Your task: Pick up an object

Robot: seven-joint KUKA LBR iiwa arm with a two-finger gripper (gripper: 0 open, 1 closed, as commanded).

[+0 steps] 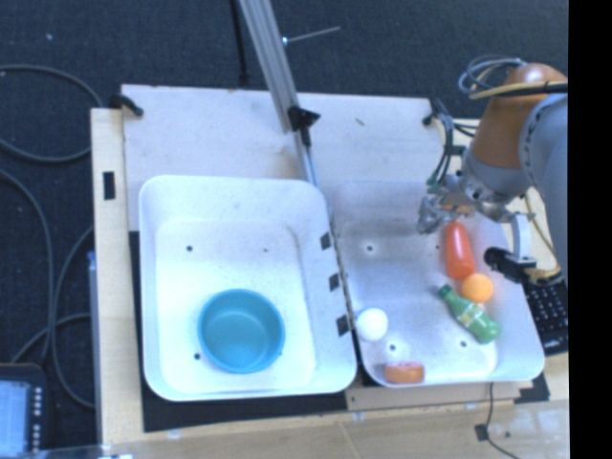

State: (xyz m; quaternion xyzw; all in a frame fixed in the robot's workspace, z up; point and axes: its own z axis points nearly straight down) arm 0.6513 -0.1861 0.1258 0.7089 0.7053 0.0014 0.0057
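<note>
Camera view: hand low over the right bin, at about twelve o'clock from the red-orange carrot-shaped toy.

Reaching in from three o'clock, grey arm bent downward, orange band above the wrist, hand hanging just beside the toy's upper end. Cannot tell whether open or closed; nothing seen between its tips. Loose pickable things scattered in the right bin, likely left as tumbled: orange ball touching green bottle at about five o'clock of the bin, white ball at seven, small orange piece at six near the rim. Blue bowl resting apart in the left bin on the worktop. Probably lining up on the carrot toy, nearest target.
</note>
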